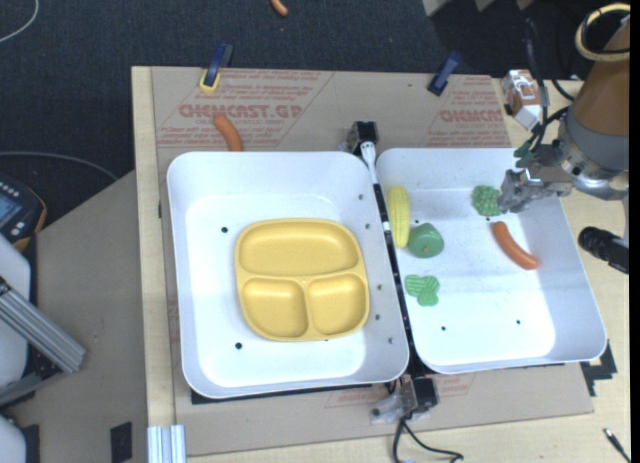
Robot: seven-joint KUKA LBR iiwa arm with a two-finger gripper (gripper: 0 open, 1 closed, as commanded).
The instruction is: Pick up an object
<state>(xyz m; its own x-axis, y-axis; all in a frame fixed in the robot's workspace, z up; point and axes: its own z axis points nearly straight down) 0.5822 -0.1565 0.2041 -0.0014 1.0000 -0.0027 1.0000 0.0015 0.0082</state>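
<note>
White right bin (560,336) has open floor in front; end effector (516,194), grip state unclear, hovers beside green broccoli (486,200).

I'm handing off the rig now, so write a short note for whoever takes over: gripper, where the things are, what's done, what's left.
Gripper: low at the right bin's far right, beside the broccoli; can't tell if it grips anything.
Right bin: corn at its left wall, a green fruit next to it, a leafy green below that, a sausage at right.
Left bin: yellow tray.
Done: nothing visibly lifted.
Left: grasp and lift one thing.
</note>
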